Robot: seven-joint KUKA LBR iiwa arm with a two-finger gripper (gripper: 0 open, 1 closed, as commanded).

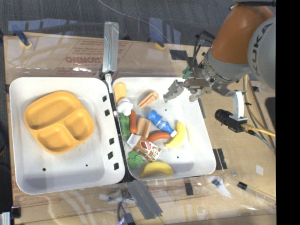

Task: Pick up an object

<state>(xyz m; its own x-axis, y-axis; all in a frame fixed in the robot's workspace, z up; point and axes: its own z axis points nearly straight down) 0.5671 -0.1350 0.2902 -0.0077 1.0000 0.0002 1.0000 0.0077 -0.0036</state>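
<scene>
The right bin (199,139) holds several toy foods: a hot dog (148,98), a blue bottle (158,121), two bananas (157,168) (179,134), a brown sausage (133,121), a red sausage (158,136), a small printed box (148,149) and a green leafy piece (136,160). My gripper (183,93) hovers over the bin's upper right part, above bare white floor. Its two fingers stand spread, open, with nothing between them. The hot dog lies just left of the left fingertip (171,93).
The left bin (28,172) bears a yellow divided tray (58,121). A metal bar (110,48) rises behind the rim between the bins. A yellow-and-white bottle (123,100) and a green piece (124,125) lie along the right bin's left wall. Cables and a black fitting (229,118) sit right of the bin.
</scene>
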